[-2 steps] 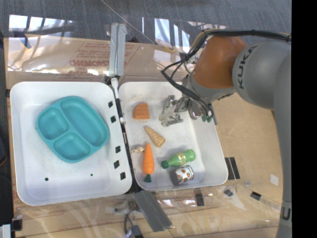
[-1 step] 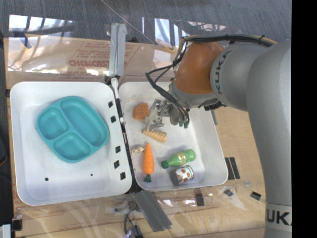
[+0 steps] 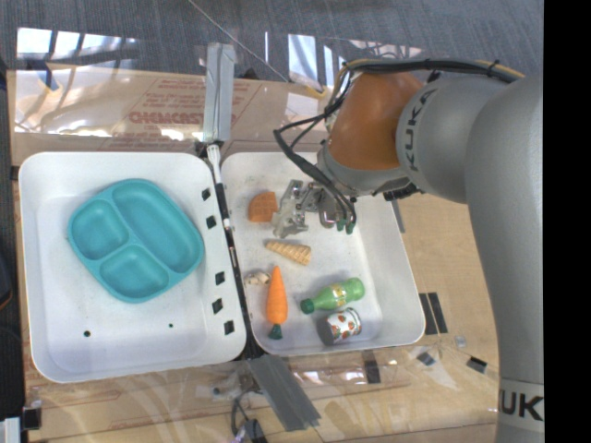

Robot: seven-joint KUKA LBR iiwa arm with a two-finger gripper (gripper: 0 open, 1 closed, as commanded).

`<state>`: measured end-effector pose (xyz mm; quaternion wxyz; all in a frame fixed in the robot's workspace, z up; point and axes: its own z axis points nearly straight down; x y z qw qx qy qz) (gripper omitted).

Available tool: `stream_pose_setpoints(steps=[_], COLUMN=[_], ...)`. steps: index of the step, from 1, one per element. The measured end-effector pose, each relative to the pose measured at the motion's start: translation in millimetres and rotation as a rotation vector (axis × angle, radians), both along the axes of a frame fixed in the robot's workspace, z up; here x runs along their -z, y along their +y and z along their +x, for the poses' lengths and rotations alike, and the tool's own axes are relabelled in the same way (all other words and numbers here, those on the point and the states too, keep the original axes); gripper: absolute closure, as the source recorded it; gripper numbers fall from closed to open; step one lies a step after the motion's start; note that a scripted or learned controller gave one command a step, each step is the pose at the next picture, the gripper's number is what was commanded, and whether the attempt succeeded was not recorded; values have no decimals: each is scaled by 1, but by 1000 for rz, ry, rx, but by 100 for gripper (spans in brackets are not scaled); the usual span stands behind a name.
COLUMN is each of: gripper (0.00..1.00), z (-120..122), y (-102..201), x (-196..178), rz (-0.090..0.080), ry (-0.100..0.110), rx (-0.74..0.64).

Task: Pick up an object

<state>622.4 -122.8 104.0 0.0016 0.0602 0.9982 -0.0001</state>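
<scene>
Objects: six lay in the right bin [image 3: 392,247], none between the fingers.
Gripper [image 3: 294,215]: fingers slightly parted, gripping nothing that showed.
Nearest: orange chunk [image 3: 262,207] just left; cone [image 3: 289,251] just below.
Farther below: carrot [image 3: 276,301], green bottle [image 3: 334,295], can [image 3: 341,326], small pale piece [image 3: 259,276].
Left bin [image 3: 55,340]: one teal divided plate [image 3: 135,238].
Unclear: fingertips blurred against the bin.
</scene>
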Motion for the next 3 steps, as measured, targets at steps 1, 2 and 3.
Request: stream_pose_setpoints(steps=[1, 2, 3], gripper=[100, 100, 100], z=[8, 10, 11], y=[32, 33, 33], x=[11, 0, -12], rz=[0, 0, -1], ry=[2, -2, -6], rx=[-221, -224, -227])
